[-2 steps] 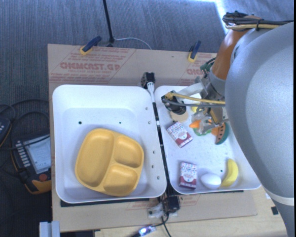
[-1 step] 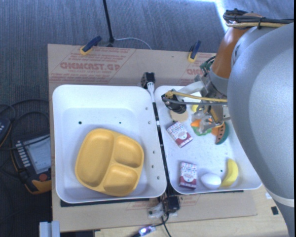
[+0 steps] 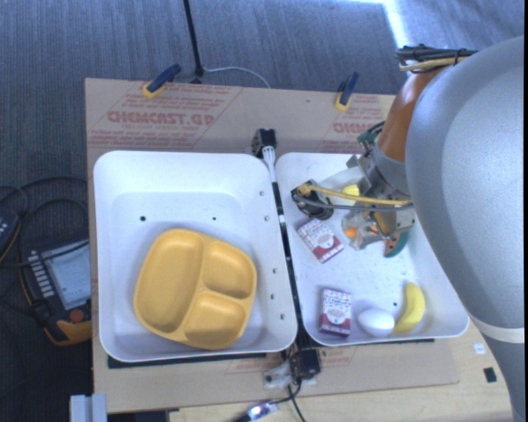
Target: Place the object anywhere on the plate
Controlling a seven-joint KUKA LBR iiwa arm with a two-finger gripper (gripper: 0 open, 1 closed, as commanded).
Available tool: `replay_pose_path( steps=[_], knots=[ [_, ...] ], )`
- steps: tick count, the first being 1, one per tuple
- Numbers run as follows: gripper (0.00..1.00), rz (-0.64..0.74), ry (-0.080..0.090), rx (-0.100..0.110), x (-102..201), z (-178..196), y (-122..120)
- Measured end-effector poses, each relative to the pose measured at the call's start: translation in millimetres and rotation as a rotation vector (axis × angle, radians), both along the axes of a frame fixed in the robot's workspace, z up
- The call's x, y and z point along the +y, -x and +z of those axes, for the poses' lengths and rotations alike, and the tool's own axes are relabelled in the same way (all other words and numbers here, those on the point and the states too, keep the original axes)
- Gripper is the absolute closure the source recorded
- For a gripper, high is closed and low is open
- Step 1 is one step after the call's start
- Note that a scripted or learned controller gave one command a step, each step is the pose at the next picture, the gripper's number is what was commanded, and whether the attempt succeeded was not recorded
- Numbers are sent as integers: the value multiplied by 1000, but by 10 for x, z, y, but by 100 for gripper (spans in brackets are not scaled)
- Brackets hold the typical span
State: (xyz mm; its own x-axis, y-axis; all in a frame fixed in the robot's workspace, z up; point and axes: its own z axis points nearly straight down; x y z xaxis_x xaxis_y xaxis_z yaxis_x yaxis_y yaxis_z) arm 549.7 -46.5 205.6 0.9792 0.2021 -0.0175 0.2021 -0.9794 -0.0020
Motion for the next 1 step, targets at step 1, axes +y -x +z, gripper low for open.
replay_pose_path(
  steps=[1],
  knots=[
    [100, 5, 1, 11, 12, 57, -1]
  ],
)
